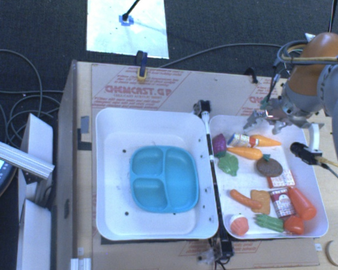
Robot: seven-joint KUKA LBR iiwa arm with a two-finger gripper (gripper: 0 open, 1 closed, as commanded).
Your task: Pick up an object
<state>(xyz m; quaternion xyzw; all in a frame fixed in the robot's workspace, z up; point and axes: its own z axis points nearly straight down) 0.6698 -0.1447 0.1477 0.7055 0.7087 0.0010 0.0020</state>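
The grey two-finger gripper (264, 122) is hovering over the far end of the right white bin (321, 206), fingers spread, seemingly gripping nothing. Just below it, a long orange toy carrot (267, 142) is lying near a purple plastic piece (219, 144). The blue divided tray (164, 178) is sitting in the left bin (116, 136).

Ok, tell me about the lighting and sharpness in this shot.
Camera view: even, soft lighting, with faint shadows inside the left bin; the blue tray is slightly glossy, without harsh glare; the image is a little soft, so the toy food labels are unreadable; the gripper looks slightly blurred.
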